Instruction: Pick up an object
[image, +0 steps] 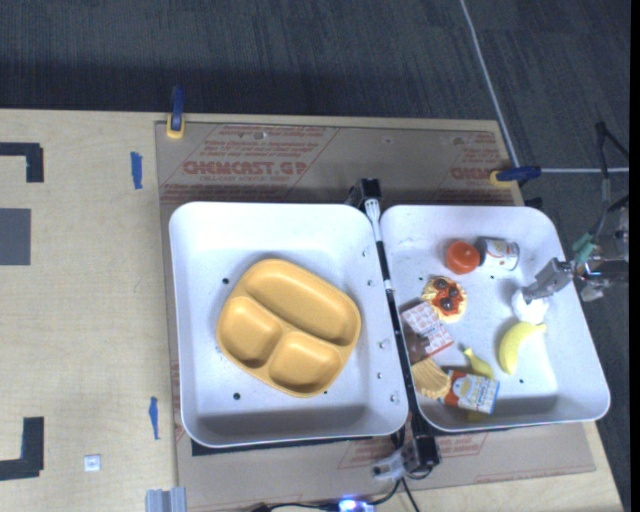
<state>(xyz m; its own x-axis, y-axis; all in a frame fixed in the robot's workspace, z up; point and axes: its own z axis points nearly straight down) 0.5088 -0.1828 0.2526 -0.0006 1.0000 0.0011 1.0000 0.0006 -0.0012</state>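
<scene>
Where right bin (590, 385) edges, end effector (545, 283) reaches above banana (513, 345).

Mustard-yellow divided tray (288, 325) in white left bin (200, 240); in white right bin (580, 385), yellow banana (513, 345), orange round piece (462, 256), red-and-white chequered packet (424, 320).

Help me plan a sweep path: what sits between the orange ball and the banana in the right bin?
In the camera view, bare white bin floor lies between the orange ball and the banana; nothing else sits on that stretch.
</scene>
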